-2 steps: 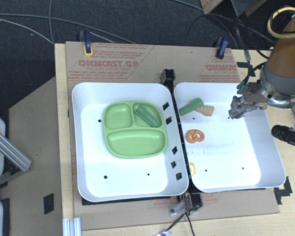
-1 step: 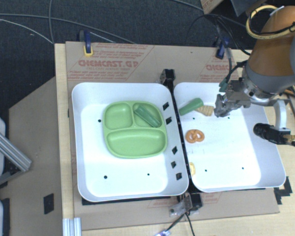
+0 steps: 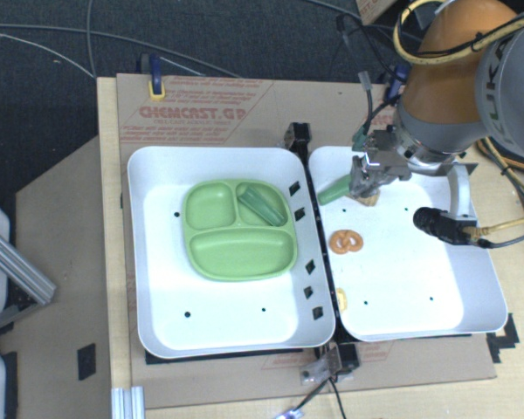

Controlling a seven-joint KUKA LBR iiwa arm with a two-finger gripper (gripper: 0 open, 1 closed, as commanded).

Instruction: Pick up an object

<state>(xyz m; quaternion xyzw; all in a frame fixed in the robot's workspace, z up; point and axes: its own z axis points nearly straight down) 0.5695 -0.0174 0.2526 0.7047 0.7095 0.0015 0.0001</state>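
My gripper (image 3: 364, 187) hangs over the top left part of the right bin (image 3: 419, 308). A long green piece (image 3: 333, 190) sticks out to the left from right beside it, close to the divider between the bins. Whether it is held cannot be told. Something small and tan (image 3: 368, 200) shows just under the gripper's tip. A brown pretzel (image 3: 346, 242) lies on the bin floor a little below and to the left of the gripper.
The left bin (image 3: 157, 304) bears a green divided plate (image 3: 236, 256) with a darker green piece (image 3: 264, 204) in its upper right compartment. A small yellow bit (image 3: 341, 299) lies at the right bin's left wall. The arm covers the right bin's upper right corner.
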